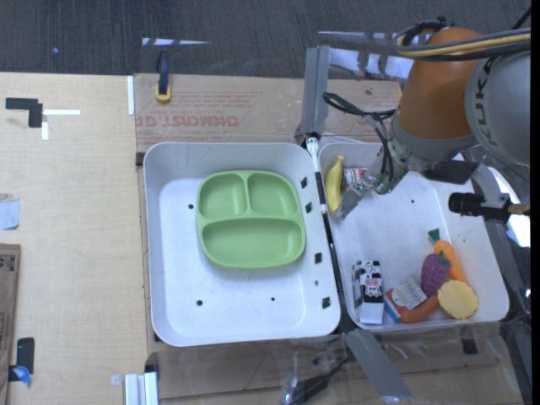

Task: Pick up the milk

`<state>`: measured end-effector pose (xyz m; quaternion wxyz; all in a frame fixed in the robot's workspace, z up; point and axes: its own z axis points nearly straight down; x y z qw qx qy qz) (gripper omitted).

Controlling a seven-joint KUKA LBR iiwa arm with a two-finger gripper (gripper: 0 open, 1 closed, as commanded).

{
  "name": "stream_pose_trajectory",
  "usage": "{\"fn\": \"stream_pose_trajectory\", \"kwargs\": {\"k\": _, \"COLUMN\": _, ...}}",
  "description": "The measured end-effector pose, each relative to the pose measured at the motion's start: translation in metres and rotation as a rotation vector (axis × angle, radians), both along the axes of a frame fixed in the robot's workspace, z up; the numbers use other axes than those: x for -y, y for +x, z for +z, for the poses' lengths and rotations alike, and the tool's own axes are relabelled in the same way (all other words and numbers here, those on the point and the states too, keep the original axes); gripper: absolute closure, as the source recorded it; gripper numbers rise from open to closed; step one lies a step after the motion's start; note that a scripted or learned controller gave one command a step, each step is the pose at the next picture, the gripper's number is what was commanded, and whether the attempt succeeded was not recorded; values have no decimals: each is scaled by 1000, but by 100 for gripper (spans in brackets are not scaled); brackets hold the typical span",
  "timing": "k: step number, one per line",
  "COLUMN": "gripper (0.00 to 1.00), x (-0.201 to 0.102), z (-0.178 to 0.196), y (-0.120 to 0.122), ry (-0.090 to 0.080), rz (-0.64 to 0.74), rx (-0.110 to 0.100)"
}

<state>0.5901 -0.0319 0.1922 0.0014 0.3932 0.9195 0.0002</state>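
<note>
Two white bins sit side by side on the bench. Left bin point(169, 251) holds a green divided plate point(251, 218). Right bin point(485, 243) holds the milk carton point(369, 291), lying near the front edge on the bin's left side. Gripper point(350, 201) hangs over the rear left of that bin, just beside a banana point(334, 183), well apart from the milk and behind it. Nothing is seen between its fingers; whether they stand open or closed cannot be told. Toy fruit point(439, 281) is clustered at the front right.
</note>
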Motion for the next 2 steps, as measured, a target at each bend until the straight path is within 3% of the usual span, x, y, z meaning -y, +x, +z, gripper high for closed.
{"fn": "stream_pose_trajectory", "kwargs": {"k": 1, "gripper": 0, "x": 49, "z": -1, "y": -49, "ry": -1, "rz": 72, "rx": -3}}
{"fn": "stream_pose_trajectory", "kwargs": {"k": 2, "gripper": 0, "x": 63, "z": -87, "y": -98, "ry": 5, "rz": -116, "rx": 11}}
